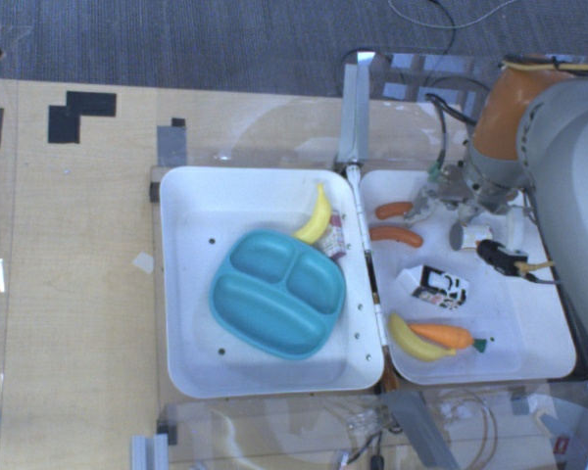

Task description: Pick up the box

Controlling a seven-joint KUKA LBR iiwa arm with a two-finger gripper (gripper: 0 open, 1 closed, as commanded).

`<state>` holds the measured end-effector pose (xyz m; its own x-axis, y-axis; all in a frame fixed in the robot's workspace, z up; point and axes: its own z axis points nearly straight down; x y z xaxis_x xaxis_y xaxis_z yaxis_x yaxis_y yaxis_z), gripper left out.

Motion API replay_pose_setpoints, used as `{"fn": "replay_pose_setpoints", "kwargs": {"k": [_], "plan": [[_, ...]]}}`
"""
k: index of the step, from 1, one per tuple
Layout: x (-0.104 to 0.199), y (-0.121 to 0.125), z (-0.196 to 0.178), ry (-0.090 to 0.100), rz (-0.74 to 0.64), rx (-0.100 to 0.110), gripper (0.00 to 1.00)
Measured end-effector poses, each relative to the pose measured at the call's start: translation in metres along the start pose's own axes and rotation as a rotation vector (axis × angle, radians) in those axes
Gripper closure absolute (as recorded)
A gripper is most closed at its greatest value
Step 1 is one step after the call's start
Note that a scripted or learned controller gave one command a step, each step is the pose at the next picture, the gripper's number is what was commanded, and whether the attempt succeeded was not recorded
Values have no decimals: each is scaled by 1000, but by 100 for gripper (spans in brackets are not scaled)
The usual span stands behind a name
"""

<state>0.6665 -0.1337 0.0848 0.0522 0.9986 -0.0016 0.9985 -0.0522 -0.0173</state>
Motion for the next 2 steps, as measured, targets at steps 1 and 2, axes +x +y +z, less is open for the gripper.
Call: {"fn": "replay_pose_setpoints", "kwargs": {"k": [1, 2], "plan": [[3, 3, -10, 1, -9, -6, 100], [11, 2, -159, 1, 87, -24, 100]]}}
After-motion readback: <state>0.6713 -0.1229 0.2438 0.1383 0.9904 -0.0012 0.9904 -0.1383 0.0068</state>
